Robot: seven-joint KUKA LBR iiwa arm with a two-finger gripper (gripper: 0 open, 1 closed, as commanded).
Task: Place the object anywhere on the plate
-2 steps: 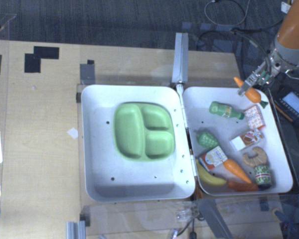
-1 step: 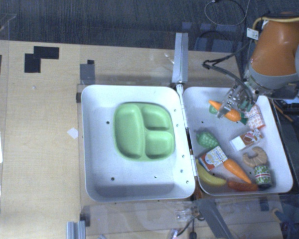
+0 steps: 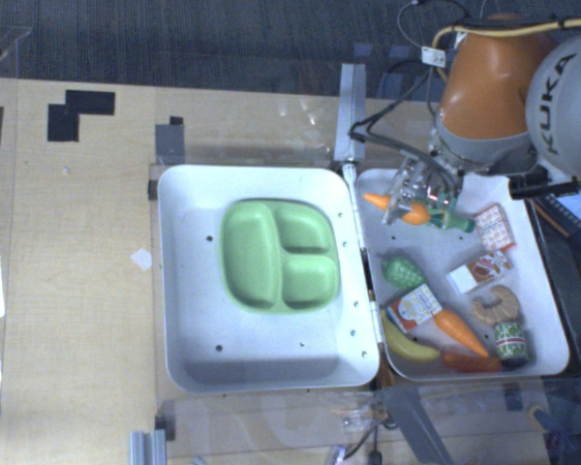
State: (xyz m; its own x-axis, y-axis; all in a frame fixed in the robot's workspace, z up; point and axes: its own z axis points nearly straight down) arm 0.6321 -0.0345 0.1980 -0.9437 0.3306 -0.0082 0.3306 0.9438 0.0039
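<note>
The two-finger metal gripper point(image 3: 413, 200) is down in the right white bin point(image 3: 547, 303), its fingers closed on a small orange toy carrot with a green top point(image 3: 418, 213) at the bin's far left part. The grey arm with the orange band point(image 3: 489, 80) reaches in from the right. The green sectioned plastic plate point(image 3: 276, 253) lies in the left white bin point(image 3: 189, 289).

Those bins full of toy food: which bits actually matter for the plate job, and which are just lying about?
In the job:
- green divided plastic plate in the left white bin
- pincer
- small orange toy carrot beside the pincer

Lying about:
- yellow toy banana
- large orange toy carrot
- brown toy bagel
- small green can
</note>
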